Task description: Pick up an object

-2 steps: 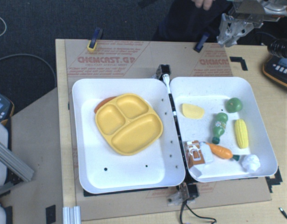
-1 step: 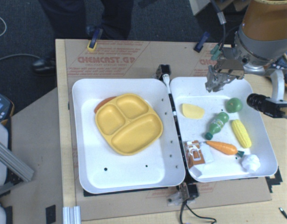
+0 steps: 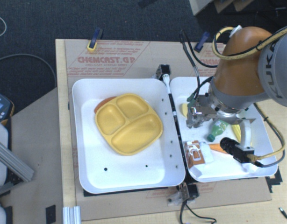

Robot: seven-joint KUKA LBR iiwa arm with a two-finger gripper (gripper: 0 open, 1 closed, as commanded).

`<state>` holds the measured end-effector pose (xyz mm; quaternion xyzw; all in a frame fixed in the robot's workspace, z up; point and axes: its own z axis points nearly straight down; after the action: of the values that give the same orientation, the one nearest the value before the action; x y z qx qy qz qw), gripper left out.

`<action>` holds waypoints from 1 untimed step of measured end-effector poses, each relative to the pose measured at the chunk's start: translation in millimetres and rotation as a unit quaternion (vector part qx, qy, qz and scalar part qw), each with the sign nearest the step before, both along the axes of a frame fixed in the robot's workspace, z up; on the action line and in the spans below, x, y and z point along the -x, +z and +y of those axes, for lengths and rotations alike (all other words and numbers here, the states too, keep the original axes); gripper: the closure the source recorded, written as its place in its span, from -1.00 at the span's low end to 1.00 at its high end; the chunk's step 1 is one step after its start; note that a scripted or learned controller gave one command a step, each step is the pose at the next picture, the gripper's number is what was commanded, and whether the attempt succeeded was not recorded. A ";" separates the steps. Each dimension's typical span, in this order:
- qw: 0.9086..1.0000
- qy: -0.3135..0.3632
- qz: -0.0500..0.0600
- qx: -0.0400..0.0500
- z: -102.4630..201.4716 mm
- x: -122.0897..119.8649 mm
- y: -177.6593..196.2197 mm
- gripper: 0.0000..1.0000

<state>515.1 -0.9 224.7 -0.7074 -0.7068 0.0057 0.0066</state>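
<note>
Two white bins sit side by side on the bench. We note the left bin (image 3: pixel 87 171) carries a yellow divided plate (image 3: pixel 128 123) lying flat, with a reddish edge peeking from under its upper left rim. The arm (image 3: pixel 241 64), grey with an orange band, reaches in over the right bin (image 3: pixel 218 171). Its gripper (image 3: pixel 197 115) hangs low near that bin's left wall; we cannot tell how it stands. Right bin contents, loosely grouped near the gripper: a banana (image 3: pixel 241 133), a brown-and-white packet (image 3: pixel 198 153), an orange carrot-like piece (image 3: pixel 215 148), a small green item (image 3: pixel 216 129).
</note>
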 end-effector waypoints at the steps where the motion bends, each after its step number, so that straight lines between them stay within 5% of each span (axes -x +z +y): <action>1: 1.000 0.003 -0.005 -0.001 55.5 36.4 12.4 1.00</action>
<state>478.7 54.6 237.1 -0.7050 -0.7092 0.0012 0.0033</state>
